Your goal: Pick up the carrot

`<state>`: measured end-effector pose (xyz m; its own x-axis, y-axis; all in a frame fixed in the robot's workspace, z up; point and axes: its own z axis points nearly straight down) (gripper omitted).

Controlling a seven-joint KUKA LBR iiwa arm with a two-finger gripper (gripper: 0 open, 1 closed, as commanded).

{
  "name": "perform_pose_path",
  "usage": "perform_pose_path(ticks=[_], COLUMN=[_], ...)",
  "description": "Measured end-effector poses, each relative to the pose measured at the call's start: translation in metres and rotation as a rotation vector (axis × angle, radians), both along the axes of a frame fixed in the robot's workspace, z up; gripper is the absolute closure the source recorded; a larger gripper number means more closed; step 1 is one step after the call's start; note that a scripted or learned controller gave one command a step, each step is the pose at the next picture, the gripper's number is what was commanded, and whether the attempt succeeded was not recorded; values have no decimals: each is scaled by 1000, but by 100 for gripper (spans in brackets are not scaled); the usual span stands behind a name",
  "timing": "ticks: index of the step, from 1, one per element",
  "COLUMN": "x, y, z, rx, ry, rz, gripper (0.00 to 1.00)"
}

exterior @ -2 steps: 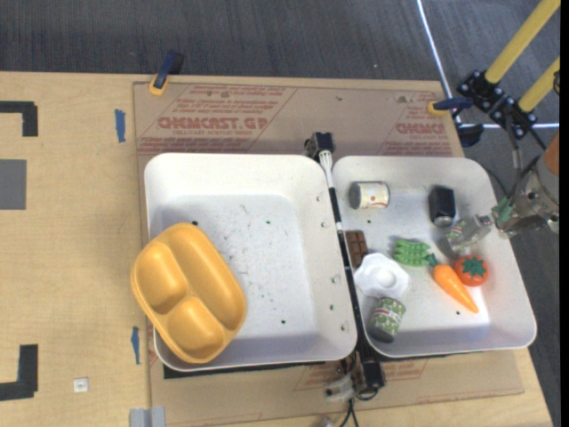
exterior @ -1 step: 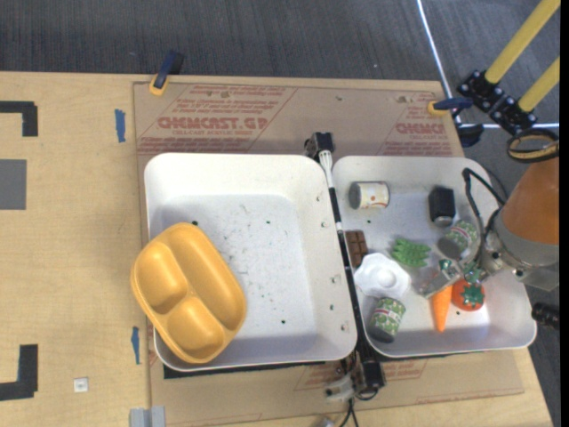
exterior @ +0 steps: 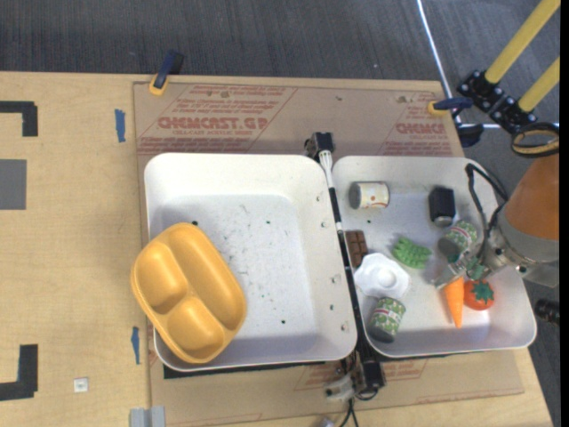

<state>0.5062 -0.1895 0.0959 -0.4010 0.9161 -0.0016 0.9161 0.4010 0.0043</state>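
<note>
The fingers point(exterior: 469, 265) are low in the right bin point(exterior: 520, 332), down among the clutter near its right wall, and from here I cannot tell whether they are spread or closed. The carrot point(exterior: 454, 302) lies just beside and below them, orange, its narrow end pointing toward the bin's front edge, with a small red tomato-like piece point(exterior: 481, 295) touching its right side. A green-patterned can point(exterior: 460, 236) sits just above. Further left are a green leafy piece point(exterior: 412, 253), a white cup point(exterior: 381, 276), another patterned can point(exterior: 387, 317) and a brown bar point(exterior: 356, 248). A yellow divided tray point(exterior: 188, 293) rests in the left bin point(exterior: 233, 178) on the worktop point(exterior: 62, 238).
</note>
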Motion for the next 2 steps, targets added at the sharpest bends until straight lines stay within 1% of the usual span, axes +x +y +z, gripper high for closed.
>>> perform_pose_path(ticks=[1,2], x=[19,48], y=[28,99], z=[133,118], rx=[0,1], ry=[2,4], rz=[-383,-575], gripper=[100,100])
